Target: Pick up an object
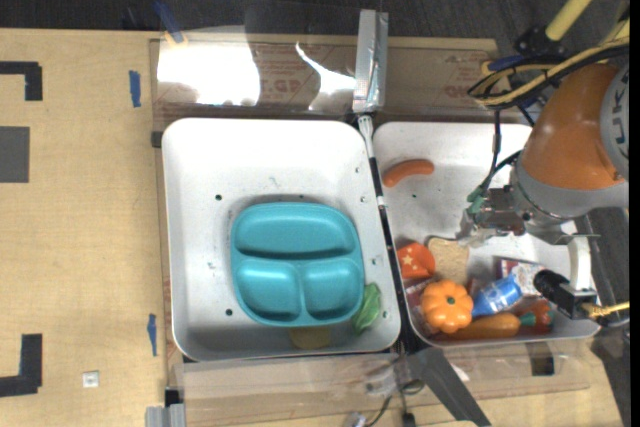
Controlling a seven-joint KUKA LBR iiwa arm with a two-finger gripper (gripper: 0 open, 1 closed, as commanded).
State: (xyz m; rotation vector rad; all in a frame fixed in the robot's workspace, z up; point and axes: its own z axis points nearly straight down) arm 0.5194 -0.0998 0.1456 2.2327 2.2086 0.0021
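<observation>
Our gripper [487,215] hangs over the right bin [450,143], and we cannot tell what it has hold of, if anything (the wrist hides it). The nearest thing is the tan block [450,255], just below and left. The pumpkin [446,305] lies beyond it; the sausage [408,171] lies up-left, long axis roughly level.

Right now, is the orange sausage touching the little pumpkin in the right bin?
Apart. The camera view shows the sausage alone near the bin's top, with bare white floor between it and the pumpkin lower down.
</observation>
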